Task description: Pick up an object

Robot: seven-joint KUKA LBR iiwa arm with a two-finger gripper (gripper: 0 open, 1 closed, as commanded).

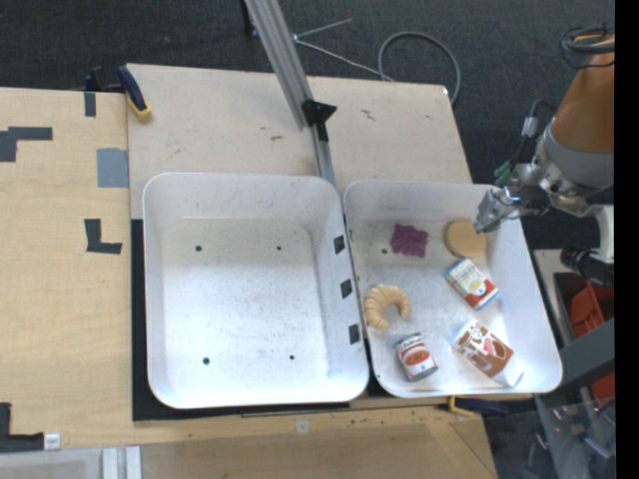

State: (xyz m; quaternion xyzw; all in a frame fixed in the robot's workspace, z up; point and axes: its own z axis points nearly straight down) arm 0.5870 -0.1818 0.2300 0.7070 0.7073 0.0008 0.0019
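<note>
The right bin (529, 297) holds several objects: a purple lump (408, 239), a round tan cookie (463, 238), a croissant (384, 304), a small red-and-white carton (471, 282), a red-labelled can (414, 356) and a brown-and-white packet (484, 349). My gripper (491, 212) hangs at the bin's upper right, just right of and above the tan cookie. Its fingertips point down and left toward the cookie's edge. Nothing shows between them.
The left bin (160, 267) sits beside the right one on the wooden bench. A grey metal rail (290, 58) slants down from the top to the bins' shared edge. A yellow-and-blue clamp (135, 93) lies at the bench's upper left.
</note>
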